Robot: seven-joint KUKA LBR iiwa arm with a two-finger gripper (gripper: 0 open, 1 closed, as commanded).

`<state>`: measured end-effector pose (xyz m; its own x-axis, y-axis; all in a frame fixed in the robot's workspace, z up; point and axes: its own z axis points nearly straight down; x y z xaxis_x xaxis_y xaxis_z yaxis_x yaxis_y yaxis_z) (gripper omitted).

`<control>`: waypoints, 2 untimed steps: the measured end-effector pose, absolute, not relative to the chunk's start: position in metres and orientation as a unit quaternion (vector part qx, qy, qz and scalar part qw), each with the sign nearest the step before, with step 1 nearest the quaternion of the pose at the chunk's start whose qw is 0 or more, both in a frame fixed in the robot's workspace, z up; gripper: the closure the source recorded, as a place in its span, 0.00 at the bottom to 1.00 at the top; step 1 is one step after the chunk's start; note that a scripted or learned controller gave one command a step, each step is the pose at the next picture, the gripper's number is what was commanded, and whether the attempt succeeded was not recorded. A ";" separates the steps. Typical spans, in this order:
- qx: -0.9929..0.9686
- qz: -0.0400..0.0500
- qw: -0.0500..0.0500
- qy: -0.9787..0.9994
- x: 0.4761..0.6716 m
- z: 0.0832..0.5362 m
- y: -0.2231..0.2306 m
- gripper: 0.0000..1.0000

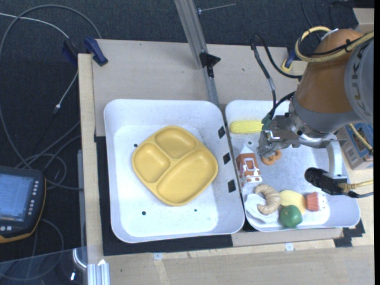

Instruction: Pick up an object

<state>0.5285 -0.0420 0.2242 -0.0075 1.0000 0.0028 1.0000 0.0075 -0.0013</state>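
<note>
Arm point(332, 94) reaching low over the right bin point(297, 174), nothing visibly lifted yet
Beside it the left bin point(119, 159) is carrying a yellow divided plate point(174, 165); the gripper point(272, 140) is hovering just above a small orange pretzel-like toy point(271, 157) lying near a corn cob point(245, 126); whether it is clenched or released I cannot tell, so the securing and the lifting are seemingly remaining
</note>
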 end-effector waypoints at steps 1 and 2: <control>-0.705 -0.001 0.000 -0.710 0.535 0.236 0.007 1.00; -0.705 -0.002 0.000 -0.710 0.548 0.244 0.057 1.00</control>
